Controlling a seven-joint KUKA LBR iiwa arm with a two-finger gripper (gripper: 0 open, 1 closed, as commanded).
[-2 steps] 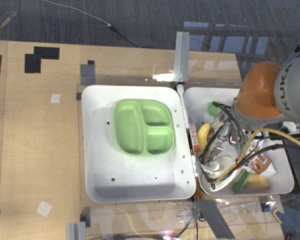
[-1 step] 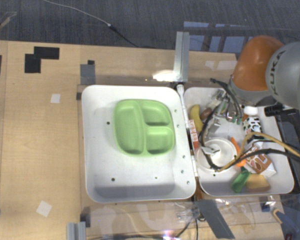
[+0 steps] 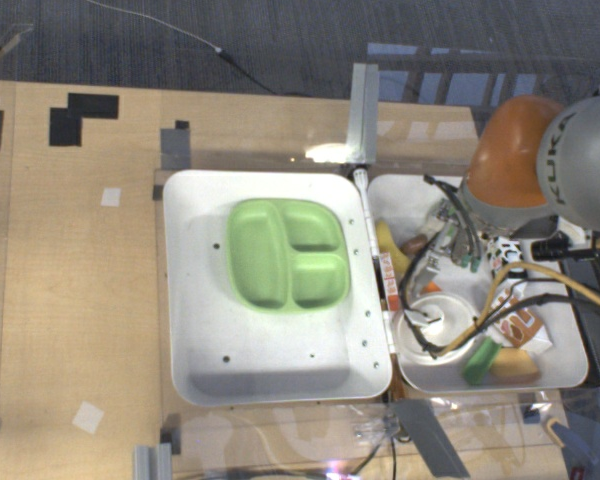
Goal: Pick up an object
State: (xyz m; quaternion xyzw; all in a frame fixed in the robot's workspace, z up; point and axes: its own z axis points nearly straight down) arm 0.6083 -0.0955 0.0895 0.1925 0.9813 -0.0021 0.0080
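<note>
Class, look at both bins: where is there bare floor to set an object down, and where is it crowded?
Free: the left bin's white floor around the green divided plate, widest along its left wall and near edge. Crowded: the right bin, where the arm, cables, a white bowl and small items sit close together.

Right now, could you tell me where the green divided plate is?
The green divided plate lies upside-up in the middle of the left white bin, left of the divider from the bin where the arm is working.
</note>
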